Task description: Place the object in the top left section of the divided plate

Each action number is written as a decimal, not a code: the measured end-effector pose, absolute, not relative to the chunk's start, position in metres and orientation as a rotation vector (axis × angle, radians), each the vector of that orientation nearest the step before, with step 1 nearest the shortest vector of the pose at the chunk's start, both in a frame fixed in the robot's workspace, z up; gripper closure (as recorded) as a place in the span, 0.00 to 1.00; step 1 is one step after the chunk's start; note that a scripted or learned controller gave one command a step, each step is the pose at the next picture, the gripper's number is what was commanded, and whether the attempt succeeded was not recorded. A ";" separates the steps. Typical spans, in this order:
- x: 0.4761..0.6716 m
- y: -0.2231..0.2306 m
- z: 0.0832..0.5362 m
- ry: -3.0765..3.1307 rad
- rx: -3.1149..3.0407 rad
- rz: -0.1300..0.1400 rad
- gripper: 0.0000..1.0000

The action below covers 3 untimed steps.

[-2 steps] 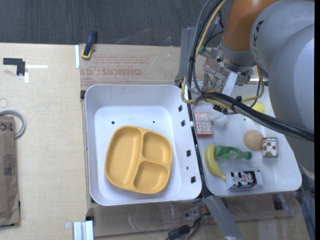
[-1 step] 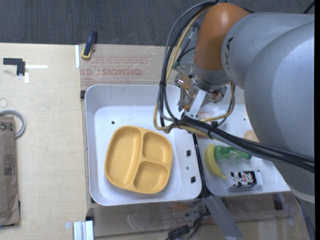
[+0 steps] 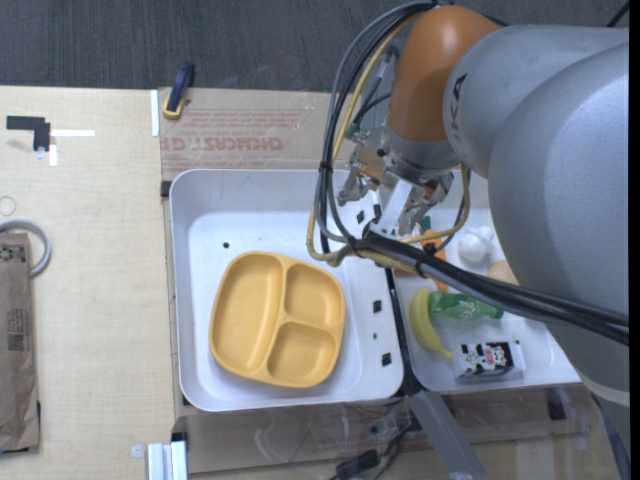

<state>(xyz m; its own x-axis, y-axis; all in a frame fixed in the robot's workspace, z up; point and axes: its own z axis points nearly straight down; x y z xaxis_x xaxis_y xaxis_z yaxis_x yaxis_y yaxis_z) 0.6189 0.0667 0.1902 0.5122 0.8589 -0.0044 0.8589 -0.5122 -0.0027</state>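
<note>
A yellow divided plate [image 3: 278, 318] lies in the left white bin [image 3: 200, 268]; it has one long section on its left side and two smaller ones on its right. All three sections look bare. My gripper [image 3: 400, 211] hangs under the orange wrist band, over the back of the seam between the two bins, up and to the right of the plate. The arm and its cables hide what lies directly beneath it. In the right bin [image 3: 560, 368] lie a yellow banana [image 3: 428, 326], a green packet [image 3: 466, 307], a white lump [image 3: 476, 247] and a small orange piece [image 3: 428, 234].
A black-and-white packet [image 3: 488, 358] sits at the front of the right bin. Brown cardboard [image 3: 240, 133] lies behind the left bin, with a blue-and-yellow tool [image 3: 179, 90] at its corner. A brown paper bag [image 3: 15, 338] rests on the bench at the far left.
</note>
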 end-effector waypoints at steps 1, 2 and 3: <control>0.569 0.133 0.117 -1.643 -2.678 0.000 0.00; 0.570 0.129 0.125 -1.634 -2.686 0.004 1.00; 0.607 0.105 0.090 -1.322 -2.851 0.009 1.00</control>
